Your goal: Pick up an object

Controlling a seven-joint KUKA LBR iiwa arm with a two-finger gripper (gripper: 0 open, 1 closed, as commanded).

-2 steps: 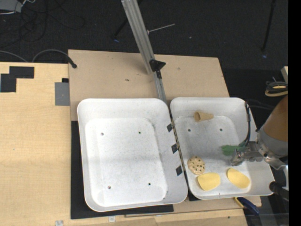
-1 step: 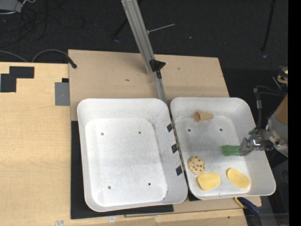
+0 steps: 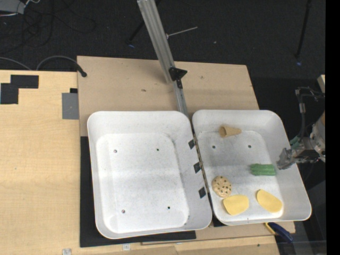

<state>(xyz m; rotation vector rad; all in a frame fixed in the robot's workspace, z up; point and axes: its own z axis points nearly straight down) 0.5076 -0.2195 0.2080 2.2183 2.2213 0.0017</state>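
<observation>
My gripper (image 3: 285, 161) hung at the right bin's (image 3: 289, 137) right rim; I could not tell how far it was open. A green object (image 3: 263, 169) lay just left of it. Nearer sat a cookie (image 3: 222, 185) and two yellow pieces (image 3: 235, 204) (image 3: 269, 201); farther, a tan cone (image 3: 229, 131).

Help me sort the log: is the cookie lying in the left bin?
No. The cookie lies in the right bin, near its left wall, above a yellow piece.
</observation>
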